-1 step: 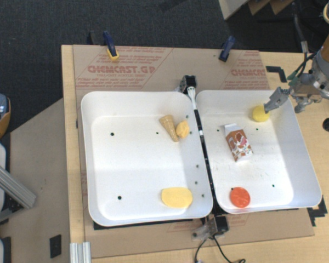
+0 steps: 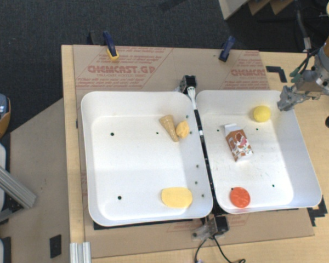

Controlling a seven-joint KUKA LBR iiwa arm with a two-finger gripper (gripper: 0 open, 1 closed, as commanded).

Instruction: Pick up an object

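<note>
1. Camera view, the bench: two shallow white bins sit side by side on a brown cardboard-covered board, the left bin (image 2: 98, 147) and the right bin (image 2: 296, 152), their inner rims touching along a dark seam that runs from top to bottom.
2. Two blue clamps (image 2: 110, 45) grip the far edge of the board, one above the left bin and one nearer the right bin.
3. Left bin, far side near the seam: a tan cone-shaped piece (image 2: 169, 127) lies tilted, with a small yellow-orange lump (image 2: 182, 129) touching its right side.
4. Left bin, near side: a flat pale-yellow oval (image 2: 176, 197) lies close to the front wall (well apart from the pair above it).
5. Right bin, far side: a yellow ball (image 2: 261, 113) rests near the back wall.
6. Right bin, middle: a small red-and-white carton (image 2: 238, 143) lies flat, slightly slanted, below and left of the ball.
7. Right bin, near side: a round orange-red object (image 2: 240, 197) lies by the front wall, near the seam.
8. The gripper (image 2: 288, 100) hangs over the far right corner of the right bin, just right of the yellow ball and apart from it; nothing shows between its fingers, and whether they are spread or pressed together cannot be told at this size.
</note>
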